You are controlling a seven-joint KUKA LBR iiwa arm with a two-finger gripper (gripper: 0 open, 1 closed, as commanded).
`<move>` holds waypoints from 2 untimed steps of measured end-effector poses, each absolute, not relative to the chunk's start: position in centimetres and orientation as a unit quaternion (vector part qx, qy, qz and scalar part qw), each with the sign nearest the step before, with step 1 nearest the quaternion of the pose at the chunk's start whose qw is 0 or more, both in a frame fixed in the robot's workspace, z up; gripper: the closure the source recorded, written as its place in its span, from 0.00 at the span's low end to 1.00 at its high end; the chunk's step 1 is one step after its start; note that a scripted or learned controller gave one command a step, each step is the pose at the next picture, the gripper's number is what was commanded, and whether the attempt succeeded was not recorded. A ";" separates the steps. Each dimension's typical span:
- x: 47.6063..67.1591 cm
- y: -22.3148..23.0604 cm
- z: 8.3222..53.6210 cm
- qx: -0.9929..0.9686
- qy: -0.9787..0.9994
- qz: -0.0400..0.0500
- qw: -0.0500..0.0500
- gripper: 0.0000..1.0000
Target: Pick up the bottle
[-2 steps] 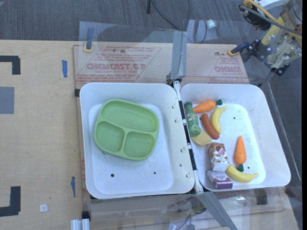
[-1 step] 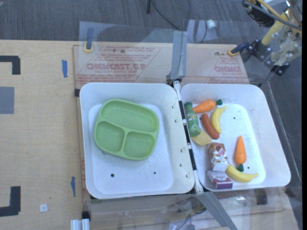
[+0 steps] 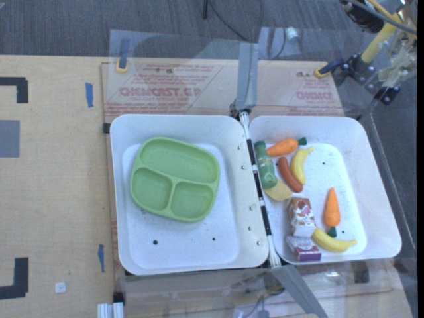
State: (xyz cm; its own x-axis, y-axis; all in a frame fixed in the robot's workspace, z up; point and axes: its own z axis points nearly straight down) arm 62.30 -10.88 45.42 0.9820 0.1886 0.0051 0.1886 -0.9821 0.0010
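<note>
The green bottle (image 3: pixel 265 167) lies on its side in the right bin (image 3: pixel 371 177), along the bin's left wall, with its cap toward the back. A red sausage (image 3: pixel 289 174) and a pale yellow piece (image 3: pixel 279 191) press against its right side. My gripper (image 3: pixel 389 71) hangs at the upper right, outside the bins and well behind the right bin's far corner, far from the bottle.
The right bin also holds two carrots (image 3: pixel 286 146) (image 3: pixel 331 208), two bananas (image 3: pixel 301 164) (image 3: pixel 335 242) and two small cartons (image 3: pixel 301 217) (image 3: pixel 303 248). A green divided plate (image 3: pixel 175 178) sits in the left bin (image 3: pixel 126 230). Yellow cables (image 3: pixel 374 5) loop around the arm.
</note>
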 end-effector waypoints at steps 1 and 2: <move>62.3 -11.1 46.4 0.996 0.093 0.004 0.000 1.00; 61.8 -8.0 40.4 0.995 0.100 -0.001 -0.001 1.00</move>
State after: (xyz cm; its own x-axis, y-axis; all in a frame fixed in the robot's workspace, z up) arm 61.80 -7.97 40.35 0.9802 0.1982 -0.0026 0.1982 -0.9802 -0.0020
